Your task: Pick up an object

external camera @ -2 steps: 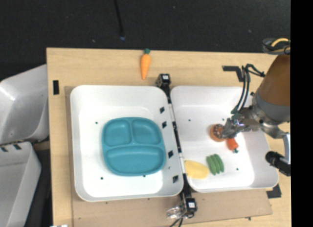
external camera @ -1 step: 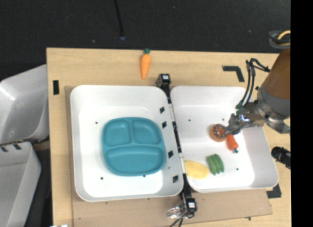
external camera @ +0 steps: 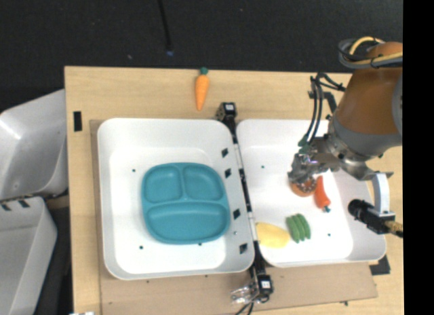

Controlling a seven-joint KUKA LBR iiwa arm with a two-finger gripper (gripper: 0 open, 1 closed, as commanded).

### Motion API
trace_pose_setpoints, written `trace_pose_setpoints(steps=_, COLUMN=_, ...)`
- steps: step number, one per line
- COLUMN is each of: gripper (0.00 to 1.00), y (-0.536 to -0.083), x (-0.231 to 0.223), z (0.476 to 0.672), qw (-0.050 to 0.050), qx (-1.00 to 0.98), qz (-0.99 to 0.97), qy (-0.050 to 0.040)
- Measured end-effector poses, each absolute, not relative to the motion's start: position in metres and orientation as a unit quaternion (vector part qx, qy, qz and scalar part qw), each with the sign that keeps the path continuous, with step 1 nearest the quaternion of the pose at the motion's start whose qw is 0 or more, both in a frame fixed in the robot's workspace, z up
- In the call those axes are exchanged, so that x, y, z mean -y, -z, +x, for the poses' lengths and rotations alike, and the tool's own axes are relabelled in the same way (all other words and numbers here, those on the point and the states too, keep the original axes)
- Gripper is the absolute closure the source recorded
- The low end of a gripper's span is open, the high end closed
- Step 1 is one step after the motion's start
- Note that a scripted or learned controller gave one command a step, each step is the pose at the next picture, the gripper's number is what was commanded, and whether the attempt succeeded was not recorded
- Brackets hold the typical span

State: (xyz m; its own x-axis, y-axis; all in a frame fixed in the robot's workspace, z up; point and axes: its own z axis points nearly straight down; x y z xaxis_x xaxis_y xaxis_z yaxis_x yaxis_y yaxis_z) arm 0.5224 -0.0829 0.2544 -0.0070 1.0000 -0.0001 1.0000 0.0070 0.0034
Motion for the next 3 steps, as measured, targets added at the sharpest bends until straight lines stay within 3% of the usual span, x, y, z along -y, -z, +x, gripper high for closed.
trace_pose_setpoints(steps=3, gripper=1.0, y=-0.239, x=-0.068, z=0.562, qw=0.001, qx=-0.71, qz=0.705, qy=-0.0007)
